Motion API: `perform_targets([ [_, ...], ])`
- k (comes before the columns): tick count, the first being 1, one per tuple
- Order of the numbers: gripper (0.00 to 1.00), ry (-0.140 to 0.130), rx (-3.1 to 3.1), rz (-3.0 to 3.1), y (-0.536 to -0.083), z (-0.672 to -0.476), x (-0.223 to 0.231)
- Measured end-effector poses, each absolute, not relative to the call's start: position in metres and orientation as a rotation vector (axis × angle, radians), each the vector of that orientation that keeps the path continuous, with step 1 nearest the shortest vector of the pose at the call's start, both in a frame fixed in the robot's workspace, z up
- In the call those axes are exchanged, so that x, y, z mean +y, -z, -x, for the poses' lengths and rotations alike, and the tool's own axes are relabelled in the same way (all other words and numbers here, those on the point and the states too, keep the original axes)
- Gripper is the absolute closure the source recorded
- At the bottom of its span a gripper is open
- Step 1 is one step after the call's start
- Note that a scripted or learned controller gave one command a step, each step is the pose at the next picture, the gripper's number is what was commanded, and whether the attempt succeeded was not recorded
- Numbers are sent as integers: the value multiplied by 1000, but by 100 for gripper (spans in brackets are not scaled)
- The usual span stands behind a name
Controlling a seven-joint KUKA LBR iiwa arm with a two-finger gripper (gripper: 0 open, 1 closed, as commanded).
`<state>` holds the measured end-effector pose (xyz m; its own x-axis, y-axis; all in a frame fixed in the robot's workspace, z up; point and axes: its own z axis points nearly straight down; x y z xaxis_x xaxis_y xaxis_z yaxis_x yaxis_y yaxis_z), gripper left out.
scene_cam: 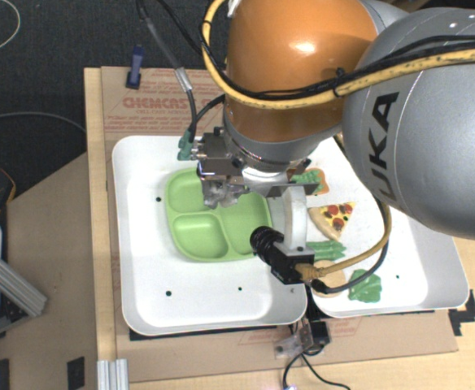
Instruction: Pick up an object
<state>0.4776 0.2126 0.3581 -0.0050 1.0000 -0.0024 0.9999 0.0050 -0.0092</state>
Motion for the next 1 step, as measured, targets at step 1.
perform_targets([
  [1,100,4,-2222,2224,-359,-536,225],
])
